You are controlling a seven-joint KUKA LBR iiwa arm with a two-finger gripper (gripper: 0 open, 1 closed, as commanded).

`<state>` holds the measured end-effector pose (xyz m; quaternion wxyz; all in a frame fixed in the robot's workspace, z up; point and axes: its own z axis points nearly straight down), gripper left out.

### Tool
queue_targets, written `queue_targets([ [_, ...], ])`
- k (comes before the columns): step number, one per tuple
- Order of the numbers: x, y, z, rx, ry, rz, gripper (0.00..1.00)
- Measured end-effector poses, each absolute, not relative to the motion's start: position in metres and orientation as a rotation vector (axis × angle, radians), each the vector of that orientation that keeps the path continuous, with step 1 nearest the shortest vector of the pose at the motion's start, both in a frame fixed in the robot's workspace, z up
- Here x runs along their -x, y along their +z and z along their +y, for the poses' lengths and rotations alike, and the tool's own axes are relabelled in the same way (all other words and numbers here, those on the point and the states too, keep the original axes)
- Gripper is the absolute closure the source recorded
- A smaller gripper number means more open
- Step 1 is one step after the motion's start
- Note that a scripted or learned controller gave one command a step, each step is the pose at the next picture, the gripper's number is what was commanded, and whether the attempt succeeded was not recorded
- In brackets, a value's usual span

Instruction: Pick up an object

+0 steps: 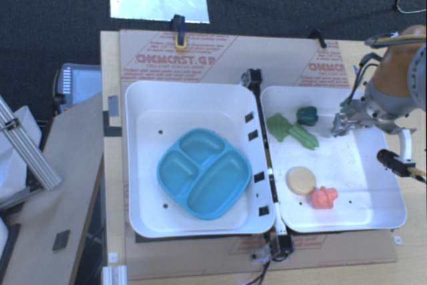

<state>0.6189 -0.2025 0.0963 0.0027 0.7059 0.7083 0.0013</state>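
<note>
Toys lie in the right bin (373, 210), and we see four of them. Our claw (340, 125) hangs over that bin near its far side, and we cannot tell if it is released or clenched (it looks too small and blurry). Nothing shows in its grip. Just left of the claw sits a dark green toy (307, 115), with a light green toy (291, 131) beside it. Nearer to us than the claw lie a tan disc (301, 179) and a pink toy (323, 197). Far to the claw's left, a blue plate (203, 172) rests in the left bin (143, 143).
</note>
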Motion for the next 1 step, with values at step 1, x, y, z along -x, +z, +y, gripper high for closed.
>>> queue_targets([
  [1,-0.6131,0.1572,-0.2061,-2.217,0.006,2.216,1.00],
])
